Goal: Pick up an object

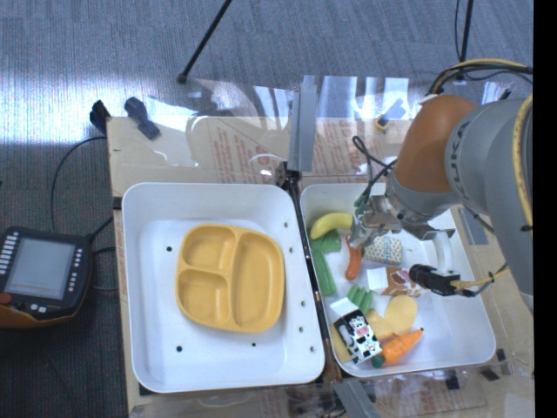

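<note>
The right bin point(461, 333) holds several toy foods: a yellow banana point(329, 225), a green cucumber point(324, 270), a thin red-orange pepper point(352, 260), a white speckled block point(384, 249), a cow-patterned carton point(358, 336), a carrot point(401, 346) and a yellow slice point(401, 313). My gripper point(366, 224) is low over the bin's upper left, just right of the banana and above the pepper and the speckled block. Its tips are hidden among the toys, and I cannot see whether anything is held.
The left bin point(148, 233) holds a yellow divided plate point(231, 278). The grey arm with its orange band point(439, 146) covers the right bin's upper right. A teach pendant point(39, 273) lies on the floor at the left. A tripod leg point(209, 33) stands behind the bench.
</note>
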